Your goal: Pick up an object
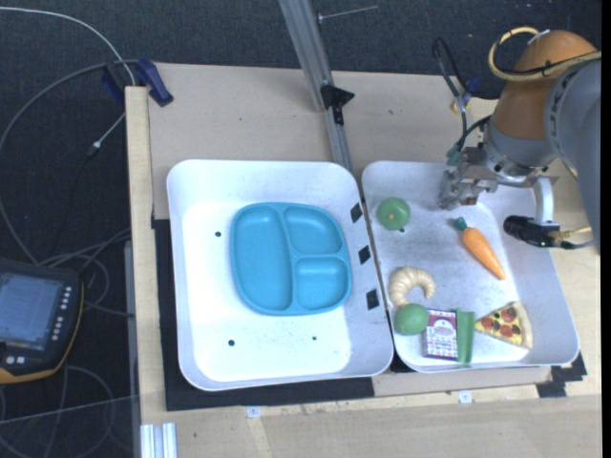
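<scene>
A: Where is the carrot (pixel 482 248) lying?
B: In the right bin (pixel 558 318), running diagonally, leafy end toward the gripper (pixel 460 191) hovering just above-left, tip pointing lower right.
A: Its claw?
B: Can't tell.

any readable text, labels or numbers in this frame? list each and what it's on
No text can be read.
Small red and white box in the right bin: printed front, too blurred to read.
Handheld pendant at the left edge: lit screen and buttons, too small to read.
Blue divided tray, carrot, pizza slice: no markings visible.
</scene>
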Tool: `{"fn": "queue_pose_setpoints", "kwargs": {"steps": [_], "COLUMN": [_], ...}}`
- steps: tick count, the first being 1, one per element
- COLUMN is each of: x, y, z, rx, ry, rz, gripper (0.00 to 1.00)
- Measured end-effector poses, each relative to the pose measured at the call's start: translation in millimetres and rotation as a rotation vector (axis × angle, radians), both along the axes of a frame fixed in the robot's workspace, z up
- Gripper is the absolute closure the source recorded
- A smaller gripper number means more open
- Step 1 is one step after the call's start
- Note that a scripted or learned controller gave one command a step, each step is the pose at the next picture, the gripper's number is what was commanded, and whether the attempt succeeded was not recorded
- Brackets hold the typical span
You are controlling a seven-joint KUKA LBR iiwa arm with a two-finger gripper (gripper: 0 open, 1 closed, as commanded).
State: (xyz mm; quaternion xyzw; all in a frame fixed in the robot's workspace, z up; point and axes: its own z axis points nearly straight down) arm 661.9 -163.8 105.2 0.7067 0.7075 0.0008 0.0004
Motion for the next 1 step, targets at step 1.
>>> {"fn": "queue_pose_setpoints", "kwargs": {"steps": [1], "x": [-7.2], "y": [-1.0], "z": [49.9], "rx": [-0.002], "ry": [-0.005], "rz": [-0.001], "gripper": [1.0]}}
